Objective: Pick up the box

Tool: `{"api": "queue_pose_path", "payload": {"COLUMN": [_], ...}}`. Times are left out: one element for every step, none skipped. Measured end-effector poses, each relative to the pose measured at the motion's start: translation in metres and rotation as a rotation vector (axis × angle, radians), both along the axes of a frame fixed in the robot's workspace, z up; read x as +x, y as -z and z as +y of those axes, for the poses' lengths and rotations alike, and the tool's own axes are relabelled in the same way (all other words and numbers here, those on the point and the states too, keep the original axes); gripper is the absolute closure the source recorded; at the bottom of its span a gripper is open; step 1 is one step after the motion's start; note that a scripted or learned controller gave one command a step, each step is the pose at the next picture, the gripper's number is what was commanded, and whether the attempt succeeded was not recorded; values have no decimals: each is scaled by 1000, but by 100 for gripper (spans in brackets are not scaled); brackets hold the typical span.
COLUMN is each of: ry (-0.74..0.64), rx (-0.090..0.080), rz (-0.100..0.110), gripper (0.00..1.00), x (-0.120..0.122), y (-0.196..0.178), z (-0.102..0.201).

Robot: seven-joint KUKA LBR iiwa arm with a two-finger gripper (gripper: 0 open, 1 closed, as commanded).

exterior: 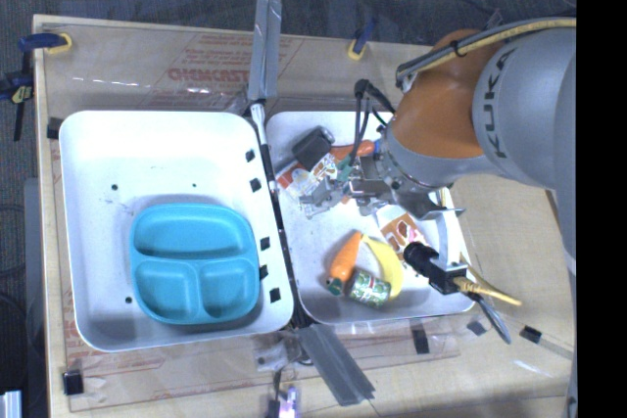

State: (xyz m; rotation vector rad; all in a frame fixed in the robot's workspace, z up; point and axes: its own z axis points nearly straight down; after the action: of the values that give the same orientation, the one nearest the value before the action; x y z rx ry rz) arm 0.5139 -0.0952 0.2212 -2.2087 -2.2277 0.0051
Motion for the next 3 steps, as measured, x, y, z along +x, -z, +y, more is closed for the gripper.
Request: {"api": "queue_pose_path", "payload": {"ry": [192,199,180], "rx": [-2,-6,0], "rz": [0,-8,-2], "gripper": [0,0,0], "x": [61,59,106], "y": [96,126,129], "z": [-16,-29,-55]}}
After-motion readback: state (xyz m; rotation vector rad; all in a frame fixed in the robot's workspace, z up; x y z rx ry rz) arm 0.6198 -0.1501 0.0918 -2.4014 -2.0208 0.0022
